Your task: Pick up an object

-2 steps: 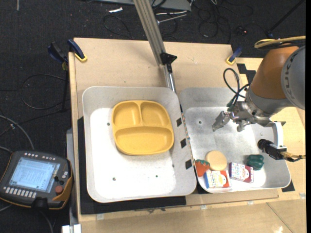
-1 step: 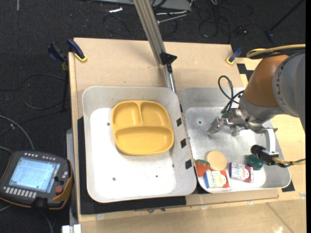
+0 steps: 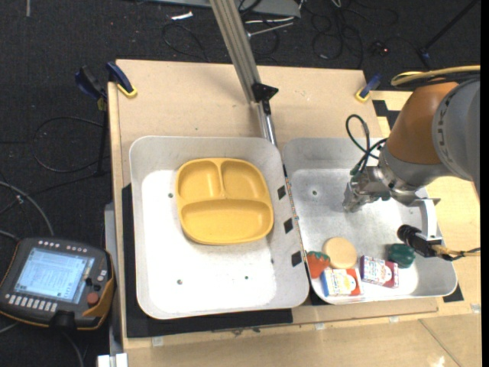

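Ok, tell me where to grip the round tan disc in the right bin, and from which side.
Take the round tan disc across its rim, straight from above. It lies flat with packets crowding its near side, so set the fingers left and right, where bare bin floor shows.

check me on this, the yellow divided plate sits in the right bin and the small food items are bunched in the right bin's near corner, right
Not quite. The yellow divided plate sits in the left bin, not the right one, as the camera view shows. The rest holds: the small food items are bunched in the near corner of the right bin, below the gripper.
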You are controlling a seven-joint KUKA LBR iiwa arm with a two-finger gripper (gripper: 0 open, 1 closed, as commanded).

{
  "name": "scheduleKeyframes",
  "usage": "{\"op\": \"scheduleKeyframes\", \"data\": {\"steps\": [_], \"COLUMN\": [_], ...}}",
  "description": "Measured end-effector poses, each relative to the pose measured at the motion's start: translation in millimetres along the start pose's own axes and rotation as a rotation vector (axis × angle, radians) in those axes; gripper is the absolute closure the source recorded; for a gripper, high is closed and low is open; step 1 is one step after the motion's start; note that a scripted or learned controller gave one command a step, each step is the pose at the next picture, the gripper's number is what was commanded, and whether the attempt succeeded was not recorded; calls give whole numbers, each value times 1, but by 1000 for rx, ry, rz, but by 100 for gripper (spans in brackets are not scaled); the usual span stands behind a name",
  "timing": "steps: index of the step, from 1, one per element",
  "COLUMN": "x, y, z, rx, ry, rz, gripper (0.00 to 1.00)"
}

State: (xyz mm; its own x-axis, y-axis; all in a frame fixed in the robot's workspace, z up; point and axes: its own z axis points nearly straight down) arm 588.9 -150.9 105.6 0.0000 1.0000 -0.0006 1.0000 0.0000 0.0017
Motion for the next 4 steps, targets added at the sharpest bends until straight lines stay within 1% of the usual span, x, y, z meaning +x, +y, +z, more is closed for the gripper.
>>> {"op": "scheduleKeyframes", "data": {"steps": [1, 2, 3, 4], "x": [10, 10, 10, 54], "y": [2, 5, 7, 17], "z": [-50, -93, -145, -141], "rx": [-4, -5, -5, -1], "ry": [0, -1, -1, 1], "rz": [-3, -3, -3, -7], "gripper": [100, 100, 100, 100]}}
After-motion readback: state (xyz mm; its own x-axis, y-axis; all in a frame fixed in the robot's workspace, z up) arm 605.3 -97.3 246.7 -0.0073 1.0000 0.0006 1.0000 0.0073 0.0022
